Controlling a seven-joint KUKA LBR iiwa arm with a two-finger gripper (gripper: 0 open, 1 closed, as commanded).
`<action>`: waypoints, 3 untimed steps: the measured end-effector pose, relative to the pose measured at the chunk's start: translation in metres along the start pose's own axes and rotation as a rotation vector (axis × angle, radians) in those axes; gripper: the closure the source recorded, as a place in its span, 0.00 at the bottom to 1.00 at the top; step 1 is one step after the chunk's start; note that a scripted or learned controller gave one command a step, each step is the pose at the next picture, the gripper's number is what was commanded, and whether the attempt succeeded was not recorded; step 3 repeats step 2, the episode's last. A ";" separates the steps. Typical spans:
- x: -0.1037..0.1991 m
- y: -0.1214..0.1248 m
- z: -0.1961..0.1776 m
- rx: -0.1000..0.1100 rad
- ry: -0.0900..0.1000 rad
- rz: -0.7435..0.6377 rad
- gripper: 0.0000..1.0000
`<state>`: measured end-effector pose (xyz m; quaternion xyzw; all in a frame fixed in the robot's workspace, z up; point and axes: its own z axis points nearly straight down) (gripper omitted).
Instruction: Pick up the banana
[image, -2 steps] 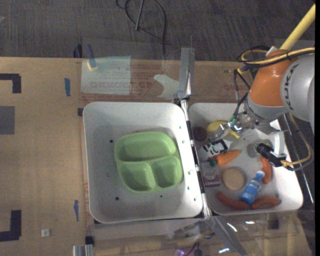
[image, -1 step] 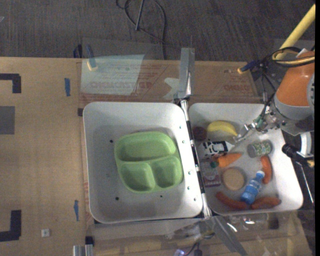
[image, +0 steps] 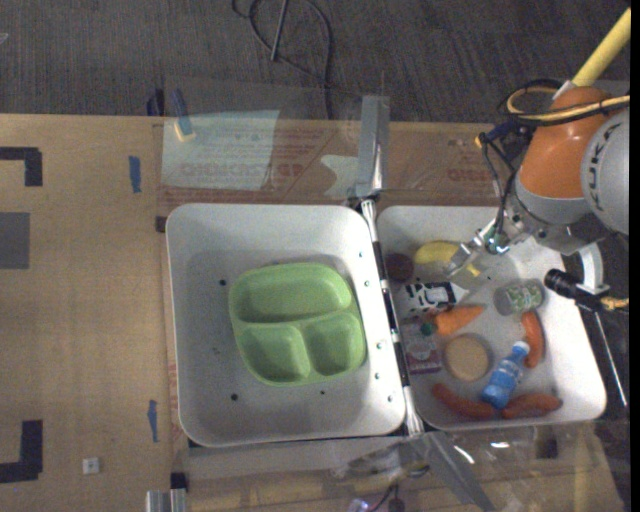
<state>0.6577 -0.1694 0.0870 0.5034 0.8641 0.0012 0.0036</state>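
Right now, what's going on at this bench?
The arm reaches in from the right, its gripper low over the right bin, right beside the banana at the bin's far left. Whether it has the banana can't be told. The left bin holds a green tray. Other food items lie around the banana.

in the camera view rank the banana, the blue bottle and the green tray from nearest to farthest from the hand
Measured from the hand:
1. banana, right beside it, at the far side of the right bin
2. blue bottle, nearer the right bin's front edge
3. green tray, over in the left bin
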 end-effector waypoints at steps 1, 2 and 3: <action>-0.002 0.000 -0.012 -0.005 -0.003 0.003 1.00; 0.056 0.044 -0.155 0.000 0.000 0.052 1.00; 0.056 0.044 -0.155 0.000 0.000 0.052 1.00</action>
